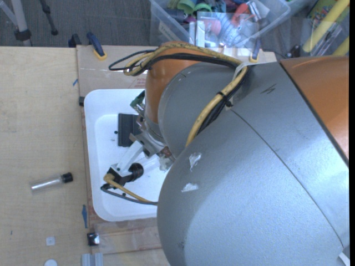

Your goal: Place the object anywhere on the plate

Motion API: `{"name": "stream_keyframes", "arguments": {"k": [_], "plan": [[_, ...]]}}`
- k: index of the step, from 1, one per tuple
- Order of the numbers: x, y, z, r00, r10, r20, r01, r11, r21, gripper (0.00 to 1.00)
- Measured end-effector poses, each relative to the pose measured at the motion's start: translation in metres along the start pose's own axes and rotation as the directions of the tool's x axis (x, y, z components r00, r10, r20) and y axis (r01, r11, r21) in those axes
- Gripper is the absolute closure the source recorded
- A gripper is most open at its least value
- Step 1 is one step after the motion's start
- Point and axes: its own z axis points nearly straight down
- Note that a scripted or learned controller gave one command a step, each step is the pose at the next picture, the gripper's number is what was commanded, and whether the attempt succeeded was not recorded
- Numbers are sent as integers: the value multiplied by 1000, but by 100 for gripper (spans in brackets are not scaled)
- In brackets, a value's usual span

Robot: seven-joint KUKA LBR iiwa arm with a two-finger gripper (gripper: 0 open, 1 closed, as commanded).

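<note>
The grey arm with its orange band (166, 76) reaches over the white bin (102, 165) and covers most of the view. My gripper (128, 129) shows as a dark block low over the bin's floor, just left of the wrist. A small green sliver (137, 100) peeks out from behind the wrist at the bin's far side; I cannot tell what it belongs to. The arm hides the rest of the bin.
A clear tube with a black cap (51, 180) lies on the wooden bench left of the bin. Blue clamps (97, 46) hold the bin's base. A clear tub of toys (222, 10) stands at the back.
</note>
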Motion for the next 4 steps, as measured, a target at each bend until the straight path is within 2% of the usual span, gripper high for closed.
{"name": "stream_keyframes", "arguments": {"k": [1, 2, 3, 4], "plan": [[59, 47, 54, 997, -80, 0, 80, 997, 0, 100], [0, 1, 104, 1000, -1, -12, 0, 1000, -6, 100], [-18, -13, -15, 967, -255, -1, 255, 967, -2, 100], [-34, -26, -164, 877, -480, -1, 480, 877, -3, 100]]}}
